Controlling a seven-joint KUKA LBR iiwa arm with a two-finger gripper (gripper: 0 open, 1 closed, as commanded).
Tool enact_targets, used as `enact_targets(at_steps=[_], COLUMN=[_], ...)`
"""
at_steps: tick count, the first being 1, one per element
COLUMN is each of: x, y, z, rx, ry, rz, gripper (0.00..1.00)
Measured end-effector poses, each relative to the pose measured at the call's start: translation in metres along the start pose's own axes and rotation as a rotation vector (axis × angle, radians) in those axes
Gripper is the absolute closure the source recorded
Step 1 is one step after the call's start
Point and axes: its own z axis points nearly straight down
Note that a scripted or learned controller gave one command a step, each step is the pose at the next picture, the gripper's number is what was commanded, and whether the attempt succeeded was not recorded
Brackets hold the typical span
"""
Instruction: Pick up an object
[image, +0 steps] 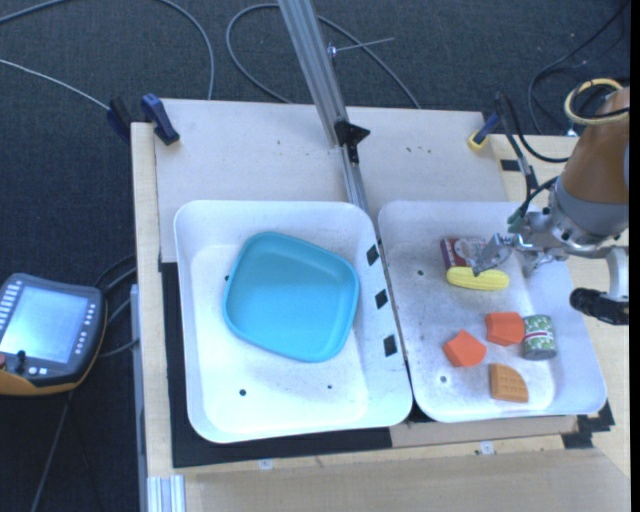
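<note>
My gripper (489, 258) hangs over the back part of the right bin (590, 385), directly above a yellow corn cob (477, 280) that lies on the bin floor. Just left of the gripper lies a small red and white packet (456, 250). Nearer the front sit an orange block (464, 348), a second orange-red block (505, 328), a small green-labelled can (539, 337) and an orange wedge (508, 383). Whether the gripper touches the corn cob cannot be made out.
The left bin (200, 400) holds a large blue plate (291, 295). A metal pole (320, 75) slants down to the gap between the bins. Blue and yellow clamps sit at the bench's back corners. A handheld control pad (45, 330) lies off the bench to the left.
</note>
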Motion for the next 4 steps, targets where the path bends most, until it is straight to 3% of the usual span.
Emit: enact_targets(at_steps=[1, 2, 4], x=[0.000, 0.000, -0.005], y=[-0.001, 0.000, 0.005], z=[0.050, 0.037, -0.055], rx=[-0.001, -0.006, -0.009], ry=[0.000, -0.001, -0.002], rz=[0.000, 0.000, 0.000], gripper=[0.00, 1.00, 1.00])
